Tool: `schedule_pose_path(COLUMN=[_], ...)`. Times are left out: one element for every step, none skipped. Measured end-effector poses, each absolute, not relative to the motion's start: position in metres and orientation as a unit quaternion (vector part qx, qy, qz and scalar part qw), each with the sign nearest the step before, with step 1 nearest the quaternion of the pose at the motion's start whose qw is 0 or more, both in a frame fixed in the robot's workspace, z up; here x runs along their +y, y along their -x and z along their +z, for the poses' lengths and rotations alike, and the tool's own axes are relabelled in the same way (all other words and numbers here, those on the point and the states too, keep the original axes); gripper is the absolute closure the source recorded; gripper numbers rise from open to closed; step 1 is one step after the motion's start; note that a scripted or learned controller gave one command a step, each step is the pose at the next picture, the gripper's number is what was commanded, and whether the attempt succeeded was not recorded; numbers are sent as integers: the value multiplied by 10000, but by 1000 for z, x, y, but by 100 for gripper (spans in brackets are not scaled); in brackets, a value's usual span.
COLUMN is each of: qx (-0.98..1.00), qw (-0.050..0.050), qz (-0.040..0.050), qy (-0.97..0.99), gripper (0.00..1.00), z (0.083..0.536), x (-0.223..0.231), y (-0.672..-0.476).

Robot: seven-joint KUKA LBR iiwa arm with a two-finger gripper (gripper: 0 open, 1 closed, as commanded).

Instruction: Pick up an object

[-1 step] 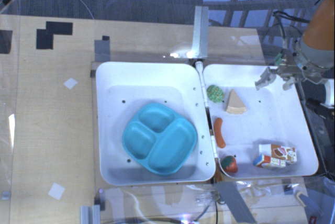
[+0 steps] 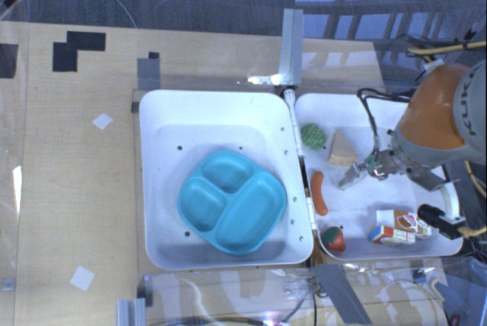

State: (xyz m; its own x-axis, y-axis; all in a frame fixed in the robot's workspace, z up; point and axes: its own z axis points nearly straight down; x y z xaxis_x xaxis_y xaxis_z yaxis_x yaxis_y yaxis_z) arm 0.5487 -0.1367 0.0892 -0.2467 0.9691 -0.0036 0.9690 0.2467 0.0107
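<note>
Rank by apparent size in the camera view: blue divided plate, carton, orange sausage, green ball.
1. blue divided plate, by far the largest
2. carton
3. orange sausage
4. green ball

The sausage and ball look close, so their order is unsure.

Left bin (image 2: 152,164) holds a blue divided plate (image 2: 232,200). Right bin (image 2: 358,105) holds a green ball (image 2: 313,135), tan wedge (image 2: 342,149), orange sausage (image 2: 319,193), carton (image 2: 397,228). Tool (image 2: 356,175) hangs just beside the wedge.

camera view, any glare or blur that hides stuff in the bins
Camera view: bright glare on the metal bracket above the bins; soft shadow under the blue plate; the gripper looks slightly blurred; the toy food in the right bin stays readable.
</note>
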Motion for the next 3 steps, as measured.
schedule_pose_path(qx=[7396,7405,7643], qw=[36,67,54], qz=[32,48,25], qy=[-6730,-6720,-6448], gripper=[0,100,100], z=[88,100,90], x=[-98,-98,-121], y=[-610,-612,-512])
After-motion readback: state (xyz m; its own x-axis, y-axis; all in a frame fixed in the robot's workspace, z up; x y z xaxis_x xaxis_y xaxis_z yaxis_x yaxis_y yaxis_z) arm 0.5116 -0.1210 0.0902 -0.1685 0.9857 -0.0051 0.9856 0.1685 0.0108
